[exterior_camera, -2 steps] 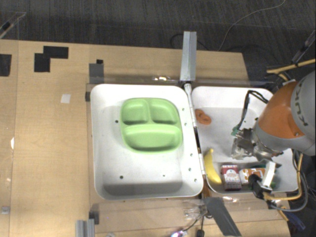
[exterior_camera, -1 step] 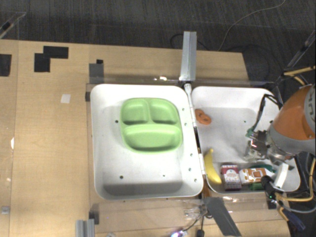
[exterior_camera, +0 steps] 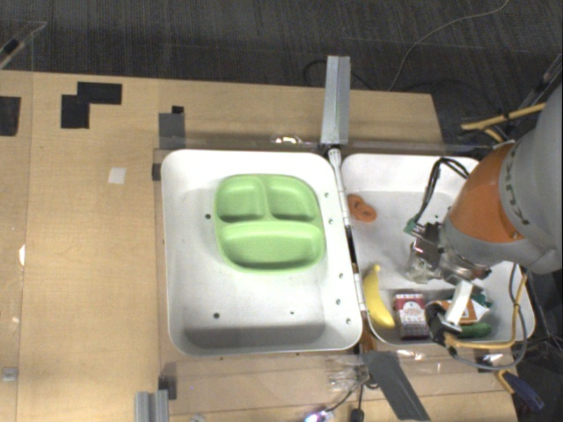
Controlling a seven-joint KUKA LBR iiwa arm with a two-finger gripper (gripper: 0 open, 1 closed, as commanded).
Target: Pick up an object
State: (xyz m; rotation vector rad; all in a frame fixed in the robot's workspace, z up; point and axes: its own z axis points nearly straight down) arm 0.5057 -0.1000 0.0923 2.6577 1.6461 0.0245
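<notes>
Arm (exterior_camera: 494,207) hides most of the gripper (exterior_camera: 428,258), its state unreadable, near the banana (exterior_camera: 378,299).

**Arm status: reached in from the right, hand carried low**

Your arm (exterior_camera: 538,183) enters from the right edge of the view, its broad grey link sloping down and to the left. The orange band (exterior_camera: 479,205) sits just below that link and shows to the camera as a rounded collar. Under the band the grey wrist (exterior_camera: 464,246) bends toward the lower left, with dark cables looping off its upper side. Your hand (exterior_camera: 422,266) hangs from the wrist's left end, pointing downward. You see it from above and behind, and the wrist housing partly covers it.
</notes>
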